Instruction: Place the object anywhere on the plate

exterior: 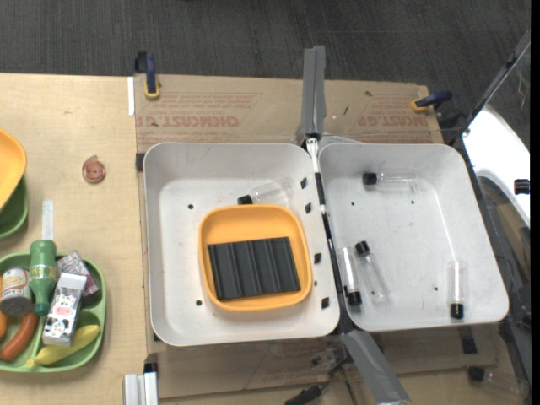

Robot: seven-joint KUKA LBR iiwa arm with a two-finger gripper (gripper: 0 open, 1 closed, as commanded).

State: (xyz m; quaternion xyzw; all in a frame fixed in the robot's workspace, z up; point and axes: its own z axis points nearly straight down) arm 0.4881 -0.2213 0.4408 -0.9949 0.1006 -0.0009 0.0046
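Note:
An orange square plate (218, 226) sits in the middle of the left white bin (167, 226). A dark grey ribbed rectangular block (255, 267) lies flat on the plate and covers most of its floor. A clear tube with a black cap (268, 194) lies on the bin floor just beyond the plate's far rim, apart from the block.
The right bin (477, 226) holds several clear black-capped tubes, among them one at the back (384, 178), one near the middle (369, 267) and one at the front right (456, 289). On the bench at the left stand a green tray of toy food (84, 344) and a yellow bowl (8, 171).

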